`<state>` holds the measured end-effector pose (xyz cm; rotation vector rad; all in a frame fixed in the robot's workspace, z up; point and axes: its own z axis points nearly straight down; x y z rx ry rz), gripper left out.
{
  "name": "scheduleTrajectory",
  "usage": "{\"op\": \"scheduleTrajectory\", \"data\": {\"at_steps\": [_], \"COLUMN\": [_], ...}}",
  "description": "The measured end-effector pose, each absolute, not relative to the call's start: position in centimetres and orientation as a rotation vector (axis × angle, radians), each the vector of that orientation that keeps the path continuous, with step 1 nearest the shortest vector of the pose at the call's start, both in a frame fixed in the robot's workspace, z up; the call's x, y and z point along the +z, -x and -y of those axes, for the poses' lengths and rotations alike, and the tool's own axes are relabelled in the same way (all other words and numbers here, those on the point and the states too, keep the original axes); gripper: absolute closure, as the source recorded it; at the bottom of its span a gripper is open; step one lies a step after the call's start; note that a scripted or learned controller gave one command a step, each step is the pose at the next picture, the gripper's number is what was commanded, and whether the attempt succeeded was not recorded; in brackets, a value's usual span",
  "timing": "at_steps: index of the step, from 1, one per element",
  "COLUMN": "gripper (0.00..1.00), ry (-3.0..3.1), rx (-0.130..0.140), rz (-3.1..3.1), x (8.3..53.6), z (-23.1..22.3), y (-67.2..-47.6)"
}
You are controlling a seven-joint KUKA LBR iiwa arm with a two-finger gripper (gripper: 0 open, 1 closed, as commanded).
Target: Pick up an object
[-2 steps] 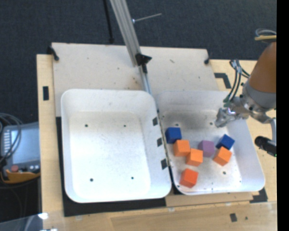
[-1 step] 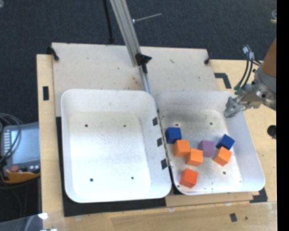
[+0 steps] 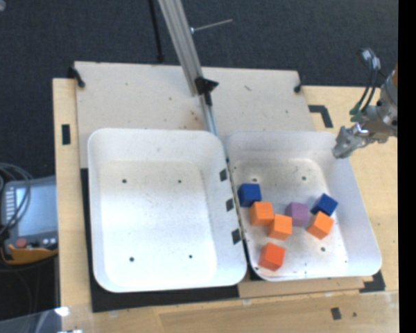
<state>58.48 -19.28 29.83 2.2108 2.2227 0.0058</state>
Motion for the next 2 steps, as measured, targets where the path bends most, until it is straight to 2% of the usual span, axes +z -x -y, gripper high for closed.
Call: {"op": "scheduleTrajectory", "data": {"at_steps": [2], "gripper": [1.00], "ry": [-2.215], "rx": [0.000], "rz": [-2.229], "x": [27.5], "z": [8.0], "y": [-55.6]}}
